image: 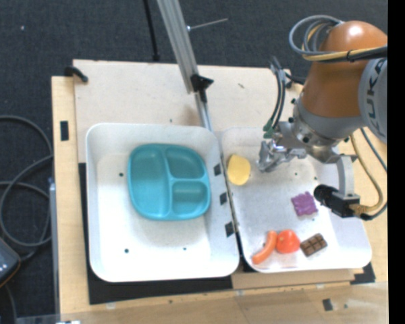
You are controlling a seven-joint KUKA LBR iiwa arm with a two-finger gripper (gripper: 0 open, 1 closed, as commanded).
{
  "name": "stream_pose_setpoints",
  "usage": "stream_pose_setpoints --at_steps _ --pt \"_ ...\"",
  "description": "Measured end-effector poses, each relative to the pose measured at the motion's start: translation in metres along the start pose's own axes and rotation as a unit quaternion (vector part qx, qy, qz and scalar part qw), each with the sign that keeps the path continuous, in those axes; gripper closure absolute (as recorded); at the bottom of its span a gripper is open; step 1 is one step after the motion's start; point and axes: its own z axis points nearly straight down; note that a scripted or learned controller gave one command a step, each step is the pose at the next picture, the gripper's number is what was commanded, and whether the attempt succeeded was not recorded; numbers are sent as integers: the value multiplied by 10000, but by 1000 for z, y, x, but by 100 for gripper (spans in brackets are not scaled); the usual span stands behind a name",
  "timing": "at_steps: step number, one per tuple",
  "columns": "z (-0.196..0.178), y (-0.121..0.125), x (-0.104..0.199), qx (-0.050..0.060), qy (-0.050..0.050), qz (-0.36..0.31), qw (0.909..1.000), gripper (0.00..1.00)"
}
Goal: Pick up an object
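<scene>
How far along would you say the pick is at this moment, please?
Nothing looks picked yet. The hand hangs over the right bin, beside the yellow piece. The purple block, orange toy and brown piece lie untouched. Grasping and lifting remain.

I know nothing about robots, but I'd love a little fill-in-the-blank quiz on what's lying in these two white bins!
1. The divided tray in the left bin is coloured ____.
2. The item nearest the pincer is the ____ lump.
3. The purple block lies in the ____ bin.
4. Beside the orange toy lies a ____ block.

Missing words: teal; yellow; right; brown
</scene>
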Motion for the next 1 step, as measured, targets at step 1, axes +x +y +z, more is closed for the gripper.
stream_pose_setpoints --at_steps 1 --pt "4 -22 51 3 0 -2 10000 100"
